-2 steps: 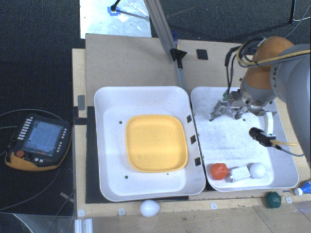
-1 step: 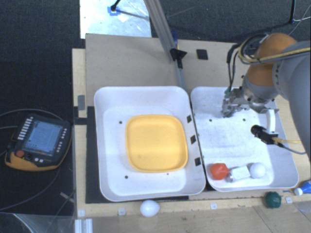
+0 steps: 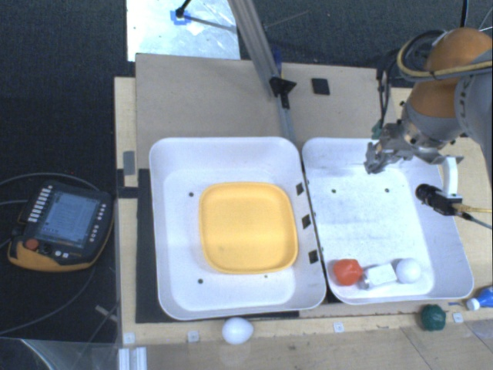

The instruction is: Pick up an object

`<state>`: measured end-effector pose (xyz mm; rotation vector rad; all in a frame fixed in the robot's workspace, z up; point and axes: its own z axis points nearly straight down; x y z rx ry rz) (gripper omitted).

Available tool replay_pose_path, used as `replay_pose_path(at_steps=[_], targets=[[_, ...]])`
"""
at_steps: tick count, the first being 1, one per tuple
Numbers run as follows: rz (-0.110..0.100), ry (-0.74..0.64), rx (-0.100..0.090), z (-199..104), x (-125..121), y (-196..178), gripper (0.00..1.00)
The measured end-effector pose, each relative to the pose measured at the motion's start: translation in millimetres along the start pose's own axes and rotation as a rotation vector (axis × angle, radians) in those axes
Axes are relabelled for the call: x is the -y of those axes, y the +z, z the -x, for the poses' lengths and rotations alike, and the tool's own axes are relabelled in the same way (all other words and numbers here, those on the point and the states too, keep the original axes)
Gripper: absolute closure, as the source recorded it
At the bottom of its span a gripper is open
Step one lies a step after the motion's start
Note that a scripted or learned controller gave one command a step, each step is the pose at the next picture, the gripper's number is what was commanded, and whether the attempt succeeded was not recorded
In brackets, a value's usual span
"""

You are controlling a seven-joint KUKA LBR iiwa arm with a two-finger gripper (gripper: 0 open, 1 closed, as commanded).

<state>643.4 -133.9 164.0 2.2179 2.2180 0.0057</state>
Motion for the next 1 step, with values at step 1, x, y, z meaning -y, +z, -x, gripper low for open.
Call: replay_pose_path(at_steps=[1], targets=[[-0.001, -0.001, 0.0, -4.5, -8.6, -47.5, 1.0]])
